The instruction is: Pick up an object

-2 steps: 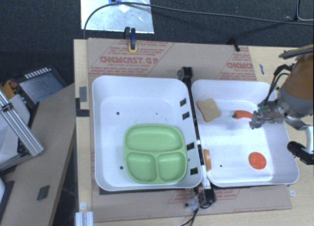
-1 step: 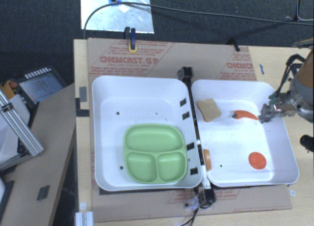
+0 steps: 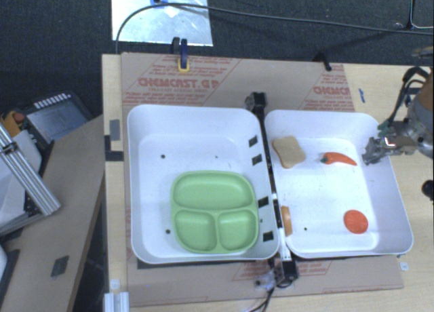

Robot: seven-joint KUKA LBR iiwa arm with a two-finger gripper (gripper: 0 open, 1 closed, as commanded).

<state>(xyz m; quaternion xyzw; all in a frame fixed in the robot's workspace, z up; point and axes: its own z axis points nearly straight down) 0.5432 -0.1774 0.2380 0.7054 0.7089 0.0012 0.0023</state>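
Observation:
The right bin point(image 3: 390, 195) holds a tan bread slice point(image 3: 289, 150) near its back left, an orange-red pepper point(image 3: 338, 159) toward the back right, and a round orange-red tomato point(image 3: 355, 221) near the front right. A small orange piece point(image 3: 287, 220) lies against the bin's left wall. My gripper point(image 3: 375, 150) hangs at the right rim of this bin, just right of the pepper and apart from it. Nothing shows between its fingers.
The left bin point(image 3: 146, 168) carries a green three-compartment plate point(image 3: 213, 210) at its front. A black divider clamp point(image 3: 258, 104) sits between the bins at the back. Cables cross the dark floor behind the bench. A grey stand is at far left.

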